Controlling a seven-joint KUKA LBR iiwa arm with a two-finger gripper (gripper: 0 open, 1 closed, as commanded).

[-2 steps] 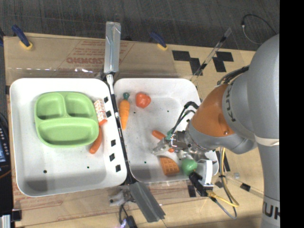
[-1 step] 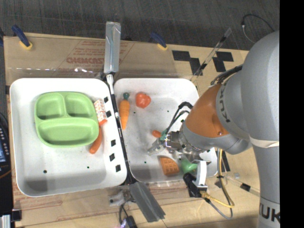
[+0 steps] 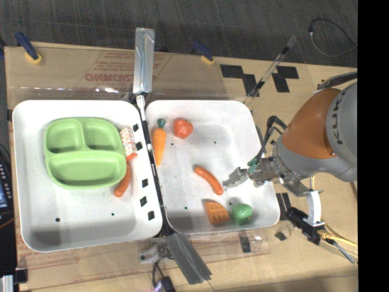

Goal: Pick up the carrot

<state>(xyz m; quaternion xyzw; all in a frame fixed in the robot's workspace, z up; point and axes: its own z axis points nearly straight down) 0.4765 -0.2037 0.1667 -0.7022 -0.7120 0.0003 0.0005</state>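
Carrot [image 3: 159, 143] lies untouched in the right bin [image 3: 243, 117], hard against that bin's left wall, its green top toward the far side and its orange tip pointing toward the near side. Nothing of the task looks done: the pincer [image 3: 234, 178] sits over the right part of the same bin, well apart from the carrot, with nothing between its fingers, and whether they stand apart or together I cannot tell at this slant. What is left, by my judgement, is the whole job: crossing the bin leftward, lining up over the carrot, closing on it and lifting. Between pincer and carrot lies an orange sausage [image 3: 208, 179], and a red tomato [image 3: 182, 128] rests just beside the carrot's top, so the approach is a little crowded; the wall beside the carrot may also hamper one finger. Nearer the front of the bin are a waffle-like piece [image 3: 216, 212] and a green vegetable [image 3: 242, 212]. The left bin [image 3: 30, 163] holds a green divided plate [image 3: 85, 151]. Both bins rest on a cardboard-covered desk [image 3: 73, 72] with blue clamps [image 3: 28, 47] at its far edge, and dark carpet [image 3: 91, 5] lies beyond.
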